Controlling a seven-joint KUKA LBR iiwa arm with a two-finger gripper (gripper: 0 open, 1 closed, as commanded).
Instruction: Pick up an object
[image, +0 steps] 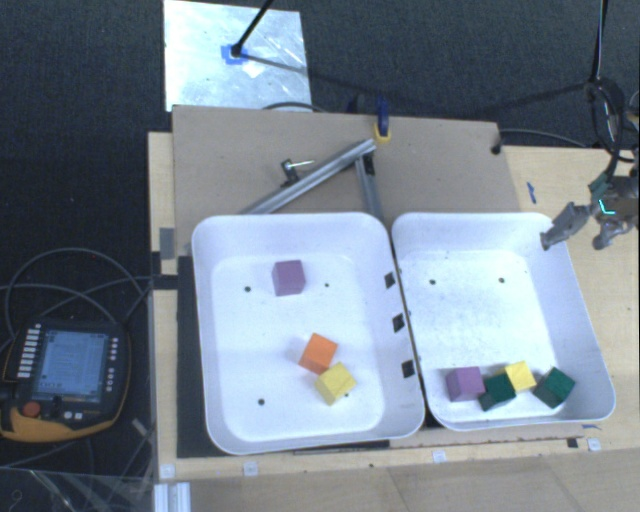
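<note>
Pincer (583, 229) spread apart, holding nothing, at three o'clock over right bin's (575, 300) rim, blocks (508, 383) far below.

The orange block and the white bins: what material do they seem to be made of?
The orange block looks like painted wood or hard plastic: flat faces, sharp edges, an even matte colour. The picture cannot settle which. The left bin and the right bin look like moulded plastic: smooth white walls, rounded corners, a soft sheen. The right bin's floor shows grey scuffing.
</note>
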